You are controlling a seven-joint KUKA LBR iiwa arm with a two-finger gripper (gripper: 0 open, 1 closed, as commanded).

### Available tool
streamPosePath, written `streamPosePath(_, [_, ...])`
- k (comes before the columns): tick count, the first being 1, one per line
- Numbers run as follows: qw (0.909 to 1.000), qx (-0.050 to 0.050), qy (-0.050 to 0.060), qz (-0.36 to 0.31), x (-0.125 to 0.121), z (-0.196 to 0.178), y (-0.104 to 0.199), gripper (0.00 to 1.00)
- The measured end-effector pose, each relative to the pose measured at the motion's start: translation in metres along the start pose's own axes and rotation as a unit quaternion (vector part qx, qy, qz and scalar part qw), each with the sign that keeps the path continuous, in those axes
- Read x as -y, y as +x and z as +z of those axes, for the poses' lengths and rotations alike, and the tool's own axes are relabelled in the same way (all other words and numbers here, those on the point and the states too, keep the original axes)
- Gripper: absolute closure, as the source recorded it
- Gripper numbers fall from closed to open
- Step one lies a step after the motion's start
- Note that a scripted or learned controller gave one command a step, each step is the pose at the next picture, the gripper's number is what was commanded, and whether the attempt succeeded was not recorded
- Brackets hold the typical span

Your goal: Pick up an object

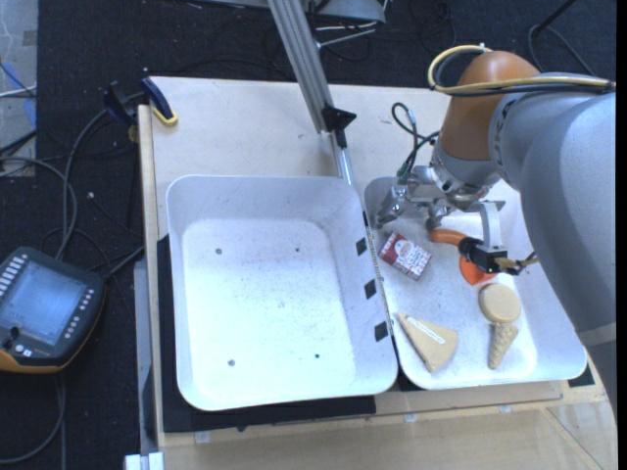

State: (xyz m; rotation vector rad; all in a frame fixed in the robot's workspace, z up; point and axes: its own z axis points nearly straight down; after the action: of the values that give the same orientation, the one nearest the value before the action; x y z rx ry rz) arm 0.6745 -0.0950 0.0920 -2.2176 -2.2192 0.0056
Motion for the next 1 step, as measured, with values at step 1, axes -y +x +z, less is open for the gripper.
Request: streamPosePath(1, [1.0,-0.001,-0.008,-0.003,0.0589,-0.1085,0.0876,0.0])
